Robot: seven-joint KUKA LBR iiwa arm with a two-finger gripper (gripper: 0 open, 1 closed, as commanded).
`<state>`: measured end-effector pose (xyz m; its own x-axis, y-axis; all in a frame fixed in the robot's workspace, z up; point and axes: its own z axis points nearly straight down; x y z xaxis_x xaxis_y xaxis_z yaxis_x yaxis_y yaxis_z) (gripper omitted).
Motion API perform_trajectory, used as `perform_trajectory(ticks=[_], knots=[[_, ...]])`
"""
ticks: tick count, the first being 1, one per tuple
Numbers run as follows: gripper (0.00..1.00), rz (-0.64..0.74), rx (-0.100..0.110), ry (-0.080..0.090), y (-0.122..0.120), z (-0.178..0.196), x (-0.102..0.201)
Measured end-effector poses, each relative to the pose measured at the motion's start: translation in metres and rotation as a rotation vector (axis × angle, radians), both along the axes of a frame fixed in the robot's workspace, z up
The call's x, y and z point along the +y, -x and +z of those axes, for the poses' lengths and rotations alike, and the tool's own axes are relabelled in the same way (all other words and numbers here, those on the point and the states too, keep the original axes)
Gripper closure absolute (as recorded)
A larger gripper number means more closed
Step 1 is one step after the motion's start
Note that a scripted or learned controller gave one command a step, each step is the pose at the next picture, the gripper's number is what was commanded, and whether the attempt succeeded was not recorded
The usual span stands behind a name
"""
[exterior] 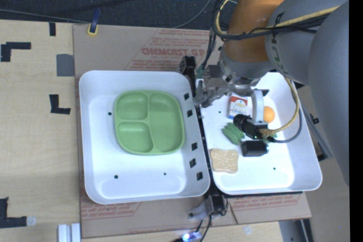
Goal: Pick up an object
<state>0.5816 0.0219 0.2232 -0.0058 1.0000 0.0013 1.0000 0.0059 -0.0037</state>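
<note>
Hovering with the gripper (203,94) at the left wall of the right bin (283,170), open or closed impossible to tell; nearest the small carton (239,106), just toward the view's right, with the green pod (232,133) slanting below it and the toast (224,160) beyond

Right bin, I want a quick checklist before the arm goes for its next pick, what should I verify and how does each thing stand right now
1. Things to pick in the right bin: ok. A toast slice, green item, orange ball and red-and-white packet lie there.
2. Gripper above a target: not ok. It sits by the bin's left wall, over none of them.
3. Gripper free of load: cannot tell.
4. Toast slice clear of neighbours: ok. It lies apart, toward the front.
5. Orange ball open from above: not ok. The arm's parts partly cover it.
6. Green plate flat in the left bin: ok.
</note>
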Motion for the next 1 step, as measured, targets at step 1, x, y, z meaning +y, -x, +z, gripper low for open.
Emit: perform_trajectory(ticks=[1], knots=[[1.0,-0.001,0.0,0.0,0.0271,0.005,0.0431]])
